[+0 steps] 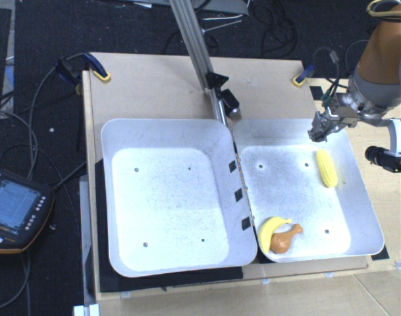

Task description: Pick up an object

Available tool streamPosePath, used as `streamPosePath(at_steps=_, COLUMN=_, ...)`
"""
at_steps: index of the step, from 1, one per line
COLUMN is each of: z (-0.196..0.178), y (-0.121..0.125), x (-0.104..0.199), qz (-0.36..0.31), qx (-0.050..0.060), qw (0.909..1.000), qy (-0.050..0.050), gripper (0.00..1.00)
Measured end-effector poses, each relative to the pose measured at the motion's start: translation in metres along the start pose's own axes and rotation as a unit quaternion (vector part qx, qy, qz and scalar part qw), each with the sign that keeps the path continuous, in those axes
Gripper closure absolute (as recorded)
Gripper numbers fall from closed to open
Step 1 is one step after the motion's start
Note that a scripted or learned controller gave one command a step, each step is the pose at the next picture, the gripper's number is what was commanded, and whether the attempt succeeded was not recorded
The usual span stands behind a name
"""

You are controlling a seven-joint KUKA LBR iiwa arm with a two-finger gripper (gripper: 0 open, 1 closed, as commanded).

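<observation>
Two shallow white bins sit side by side on the pale wooden desk (160,87), their smooth plastic floors finely speckled with dark dust and their corners rounded. In the right bin (358,196) lie three toy foods. A yellow corn cob (327,168), stubby and bumpy along its length, rests toward the bin's 2 o'clock part. At 6 o'clock, against the near rim, a curved glossy yellow banana (272,227) wraps round a brown drumstick (284,237) with a rounded meaty end and a thin shank; the two touch. The left bin (114,196) shows only its speckled floor. A ribbed metal rail (193,38) runs down from 12 o'clock to the seam between the bins. The arm's dark jaws (319,130) hang over the right bin's far rim at 1 o'clock, just beyond the corn and apart from it; whether they are released or clenched I cannot tell, and nothing shows between them.
</observation>
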State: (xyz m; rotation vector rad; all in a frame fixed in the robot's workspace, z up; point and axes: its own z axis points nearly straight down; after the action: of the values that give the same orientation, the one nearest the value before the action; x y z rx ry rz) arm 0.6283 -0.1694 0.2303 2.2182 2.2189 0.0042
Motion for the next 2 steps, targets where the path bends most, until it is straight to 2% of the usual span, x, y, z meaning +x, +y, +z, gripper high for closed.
streamPosePath(at_steps=1, z=0.031, y=0.000, x=0.000, qz=0.000, qx=0.004, qw=1.0000, qy=0.001, gripper=1.00)
streamPosePath(at_steps=2, z=0.016, y=0.000, x=0.056, qz=-0.002, qx=0.002, qw=1.0000, qy=0.001, gripper=1.00)
